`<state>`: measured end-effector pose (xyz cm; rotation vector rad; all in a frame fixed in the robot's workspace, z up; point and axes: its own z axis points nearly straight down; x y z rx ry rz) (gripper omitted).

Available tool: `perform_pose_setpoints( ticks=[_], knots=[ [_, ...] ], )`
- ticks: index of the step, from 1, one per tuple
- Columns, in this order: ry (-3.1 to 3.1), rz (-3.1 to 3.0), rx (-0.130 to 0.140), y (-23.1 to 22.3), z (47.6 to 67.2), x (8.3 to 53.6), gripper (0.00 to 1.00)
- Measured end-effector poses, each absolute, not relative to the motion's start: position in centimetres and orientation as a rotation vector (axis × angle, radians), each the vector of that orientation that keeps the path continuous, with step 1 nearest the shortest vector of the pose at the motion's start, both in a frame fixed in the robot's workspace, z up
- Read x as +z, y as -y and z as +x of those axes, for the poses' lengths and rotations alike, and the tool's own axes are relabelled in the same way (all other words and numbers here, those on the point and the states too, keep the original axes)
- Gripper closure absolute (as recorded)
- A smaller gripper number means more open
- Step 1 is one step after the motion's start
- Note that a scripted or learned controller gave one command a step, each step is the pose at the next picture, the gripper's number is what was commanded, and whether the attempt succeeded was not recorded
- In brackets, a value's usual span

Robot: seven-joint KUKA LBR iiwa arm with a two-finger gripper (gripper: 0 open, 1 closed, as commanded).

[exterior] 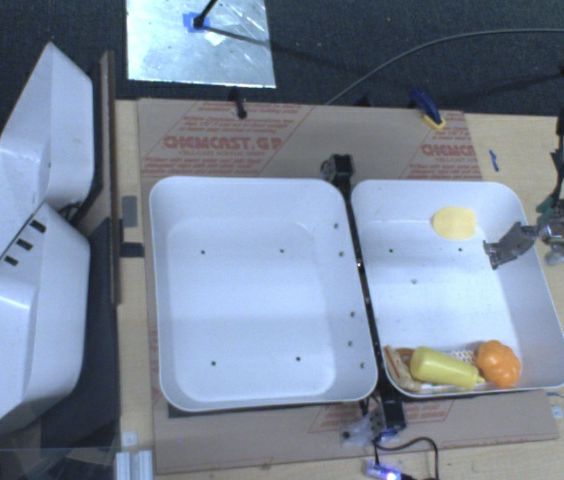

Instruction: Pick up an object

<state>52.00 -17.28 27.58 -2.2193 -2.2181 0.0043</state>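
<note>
Dark carpet framed a pale wooden bench (522,148) topped with a brown printed board (262,138), on which two shallow white bins sat side by side at mid-frame. At left, the left bin (252,288) showed a bare floor dotted with small holes. Its neighbour, the right bin (442,298), held every loose item in view. A flat yellow disc (454,222) lay near that bin's upper right corner. Along its lower edge, a yellow bottle (444,367) rested on its side, just beside an orange fruit (499,363) to its right, with a tan basket-like piece (400,366) partly under the bottle at the lower left of the group.

From the right edge of the frame, the gripper (507,246) reached over the right bin's rim, just below and right of the disc and well apart from the bottle and fruit. Whether its fingers were open or closed could not be told from this angle, and nothing was seen between them.

Two spare white bins (37,258) leaned at the far left, and a shiny metal sheet (200,26) lay on the carpet at upper left. A blue-and-yellow clip (427,109) sat on the board's upper right.
</note>
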Motion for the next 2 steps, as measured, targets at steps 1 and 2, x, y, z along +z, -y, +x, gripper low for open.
perform_pose_setpoints(
  ticks=[1, 2],
  knots=[
    [2.223, -2.222, -0.001, 17.3, 52.1, 27.9, 0.0],
    [2.219, -2.219, 0.003, 17.7, 52.7, 22.0, 0.0]
  ],
)
